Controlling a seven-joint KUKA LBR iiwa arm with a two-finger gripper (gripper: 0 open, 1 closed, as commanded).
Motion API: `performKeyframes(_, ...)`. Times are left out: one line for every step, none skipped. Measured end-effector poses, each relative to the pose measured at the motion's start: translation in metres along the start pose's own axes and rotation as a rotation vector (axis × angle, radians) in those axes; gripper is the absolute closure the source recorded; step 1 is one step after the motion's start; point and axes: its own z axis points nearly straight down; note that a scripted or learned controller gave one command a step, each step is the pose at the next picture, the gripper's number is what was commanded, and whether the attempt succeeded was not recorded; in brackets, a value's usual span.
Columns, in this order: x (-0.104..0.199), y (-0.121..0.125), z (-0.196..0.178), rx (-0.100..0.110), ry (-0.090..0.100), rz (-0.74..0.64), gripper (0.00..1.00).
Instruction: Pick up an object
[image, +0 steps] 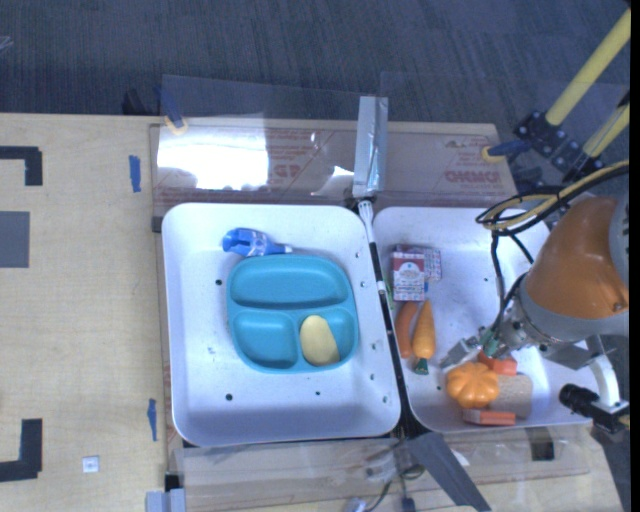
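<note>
One pumpkin (472, 383) crowds the gripper (490, 347), whose grip I cannot tell, carrot (424, 331) alongside.

Blue divided tray (285, 300), yellow potato (319, 340), orange pumpkin (471, 384), 2 white bins (190, 300)

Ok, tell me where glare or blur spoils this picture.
Camera view: strong glare whitens the clear panel behind the left bin; the arm's orange band is soft and out of focus, being near the lens; the pincer near the small orange pumpkin is murky, so its state is unreadable; the blue tray and the yellow piece in it are sharp.
</note>
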Motion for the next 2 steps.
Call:
performKeyframes(0.004, 0.049, 0.013, 0.006, 0.003, 0.165, 0.00)
performKeyframes(0.056, 0.078, -0.088, 0.003, 0.006, 0.283, 0.00)
